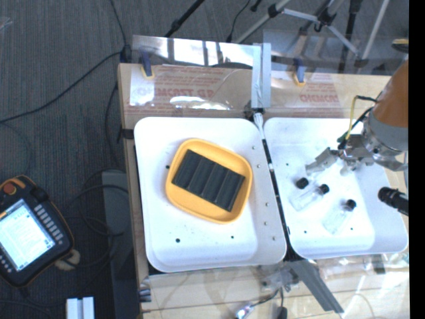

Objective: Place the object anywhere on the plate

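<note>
A yellow plate [178,190] with rounded corners lies in the left bin [156,234], and a dark ridged slab [209,179] rests on it. In the right bin [378,238] lie small clear vials with black caps: one [307,197] near the bin's middle with a loose-looking black cap [301,183] beside it, another [337,218] lower right. My gripper [334,160] hangs over the right bin's upper middle, just above and right of the middle vial, with nothing visibly held.
A raised divider [269,178] separates the two bins. A cardboard wall [199,85] and a metal post [265,72] stand behind them. A teach pendant [26,228] lies on the floor at the left. Cables [355,115] run along the arm.
</note>
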You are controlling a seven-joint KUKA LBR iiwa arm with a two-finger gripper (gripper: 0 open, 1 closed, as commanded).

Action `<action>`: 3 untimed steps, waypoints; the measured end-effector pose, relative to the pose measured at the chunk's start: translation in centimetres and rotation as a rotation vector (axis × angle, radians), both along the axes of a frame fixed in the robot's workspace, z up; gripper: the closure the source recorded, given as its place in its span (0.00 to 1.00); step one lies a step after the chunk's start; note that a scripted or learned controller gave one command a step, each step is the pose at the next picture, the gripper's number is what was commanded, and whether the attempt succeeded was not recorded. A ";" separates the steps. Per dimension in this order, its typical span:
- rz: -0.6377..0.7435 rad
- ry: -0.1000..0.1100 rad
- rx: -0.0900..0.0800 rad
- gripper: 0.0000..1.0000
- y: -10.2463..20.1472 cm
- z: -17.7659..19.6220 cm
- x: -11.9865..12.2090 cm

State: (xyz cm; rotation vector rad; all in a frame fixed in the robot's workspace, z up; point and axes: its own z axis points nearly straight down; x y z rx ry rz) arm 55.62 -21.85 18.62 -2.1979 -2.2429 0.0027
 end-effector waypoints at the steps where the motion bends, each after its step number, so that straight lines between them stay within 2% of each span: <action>1: 0.075 0.001 0.000 1.00 8.1 -1.9 4.0; 2: 0.168 0.001 0.000 1.00 17.2 -0.4 3.7; 3: 0.168 0.001 0.001 0.00 17.2 -0.4 3.7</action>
